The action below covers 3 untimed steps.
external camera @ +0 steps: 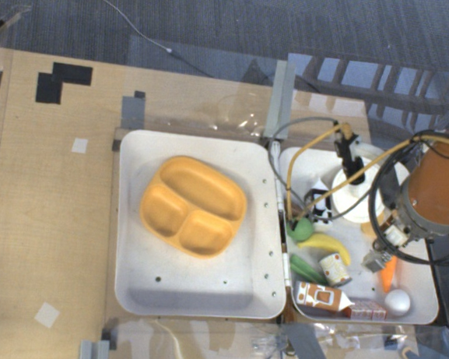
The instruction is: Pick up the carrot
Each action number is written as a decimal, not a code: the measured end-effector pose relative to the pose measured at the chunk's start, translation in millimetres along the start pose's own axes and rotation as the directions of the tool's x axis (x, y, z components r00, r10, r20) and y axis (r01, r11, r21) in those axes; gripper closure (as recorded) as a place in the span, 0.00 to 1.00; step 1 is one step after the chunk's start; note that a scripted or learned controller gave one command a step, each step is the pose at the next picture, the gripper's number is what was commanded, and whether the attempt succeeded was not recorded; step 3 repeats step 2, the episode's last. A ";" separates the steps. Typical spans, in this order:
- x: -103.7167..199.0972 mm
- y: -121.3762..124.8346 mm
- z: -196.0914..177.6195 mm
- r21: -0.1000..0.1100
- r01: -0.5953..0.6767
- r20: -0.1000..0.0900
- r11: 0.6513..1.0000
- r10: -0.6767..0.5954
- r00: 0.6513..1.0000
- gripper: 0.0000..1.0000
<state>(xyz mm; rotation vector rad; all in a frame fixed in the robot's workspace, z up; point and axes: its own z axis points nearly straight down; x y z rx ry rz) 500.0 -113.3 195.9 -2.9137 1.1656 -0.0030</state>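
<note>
Boxy carton (323, 297), slim tapered orange carrot (388, 273)

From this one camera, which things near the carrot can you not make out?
- Tool: too small and cluttered in the camera view to read its state.
- Carrot: its upper end is hidden by the tool.
- Right bin: the arm and cables cover its upper part.

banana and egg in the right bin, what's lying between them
In the camera view, a small can lies just right of the banana. Past it is bare white bin floor up to the egg. The carrot sits above that line.
</note>
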 end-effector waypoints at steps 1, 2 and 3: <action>50.8 9.3 -104.9 0.003 -0.075 -0.009 0.997 0.075 0.997 1.00; 40.3 39.7 -237.9 0.002 -0.012 -0.012 1.000 0.012 1.000 1.00; 40.3 39.7 -237.9 0.002 -0.012 -0.012 1.000 0.012 1.000 1.00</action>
